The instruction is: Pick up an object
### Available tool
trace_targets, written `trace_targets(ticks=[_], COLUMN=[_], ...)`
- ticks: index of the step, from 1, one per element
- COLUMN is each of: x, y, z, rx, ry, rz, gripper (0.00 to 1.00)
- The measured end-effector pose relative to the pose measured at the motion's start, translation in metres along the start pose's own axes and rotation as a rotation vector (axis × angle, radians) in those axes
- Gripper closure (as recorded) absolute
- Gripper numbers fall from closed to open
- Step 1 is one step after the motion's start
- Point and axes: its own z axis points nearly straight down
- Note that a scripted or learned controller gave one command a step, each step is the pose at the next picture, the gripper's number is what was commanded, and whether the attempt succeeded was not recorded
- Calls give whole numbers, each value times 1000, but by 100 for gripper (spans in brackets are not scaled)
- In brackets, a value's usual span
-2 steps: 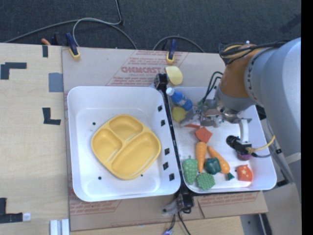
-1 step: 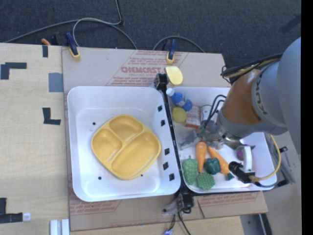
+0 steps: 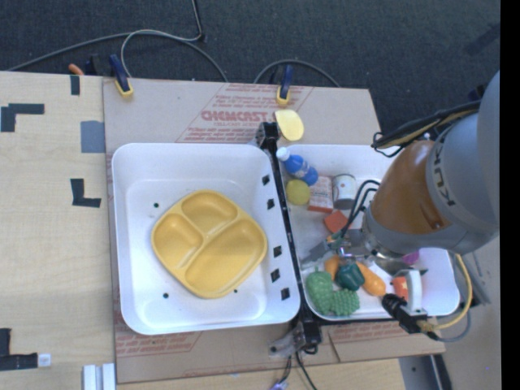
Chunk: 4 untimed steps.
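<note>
The gripper (image 3: 348, 260) sits low in the right white bin (image 3: 443, 299); whether it is spread or pinching cannot be told. A dark green toy (image 3: 350, 277) lies directly beneath, orange pieces (image 3: 373, 282) touching alongside. Risk: crowding may cause a deflected or double grasp.

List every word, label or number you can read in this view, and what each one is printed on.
"CHEMCAST", red print on the cardboard sheet under the bins; a second red line beneath it is too blurred to read.
"KU", the visible part of dark lettering on the grey arm.
The label on the small carton in the right bin is too small to read.
</note>
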Motion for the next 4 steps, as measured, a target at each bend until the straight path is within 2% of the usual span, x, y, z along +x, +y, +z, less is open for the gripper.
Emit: trace_targets(ticks=[1, 2, 3, 4], x=[-13, -7, -1, 2], y=[49, -6, 46, 8], z=[1, 0, 1, 0], rx=[2, -2, 2, 1], ry=[1, 1, 1, -3], rz=[-2, -1, -3, 1], gripper=[0, 0, 0, 0])
